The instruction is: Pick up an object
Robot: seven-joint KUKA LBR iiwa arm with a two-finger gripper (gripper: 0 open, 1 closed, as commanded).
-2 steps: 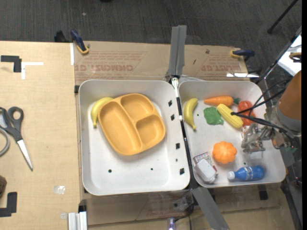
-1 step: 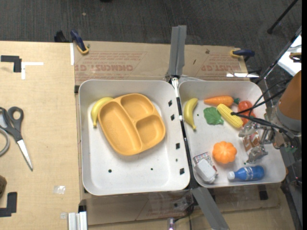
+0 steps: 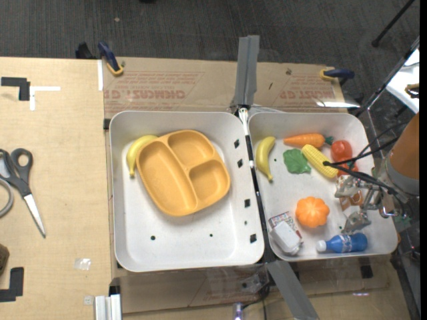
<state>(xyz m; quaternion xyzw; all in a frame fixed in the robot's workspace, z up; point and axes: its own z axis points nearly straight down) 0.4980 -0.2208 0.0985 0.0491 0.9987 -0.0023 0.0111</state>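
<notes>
Partly cut off, end effector over right bin, grip state unclear, blue bottle below.

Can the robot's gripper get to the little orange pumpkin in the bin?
Probably yes. The gripper hangs just right of the pumpkin in the right bin, and nothing lies on top of it. The blue bottle sits nearer the bin's front edge, out of the path.

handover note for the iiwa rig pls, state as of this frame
Gripper: low over the right bin, near its right wall; finger state unclear, nothing seen held.
Right bin: banana, carrot, green piece, corn, red piece, orange pumpkin, blue bottle, white packet.
Left bin: orange divided plate, second banana.
Done: no pick visible. Left: grasp and lift one object.
</notes>
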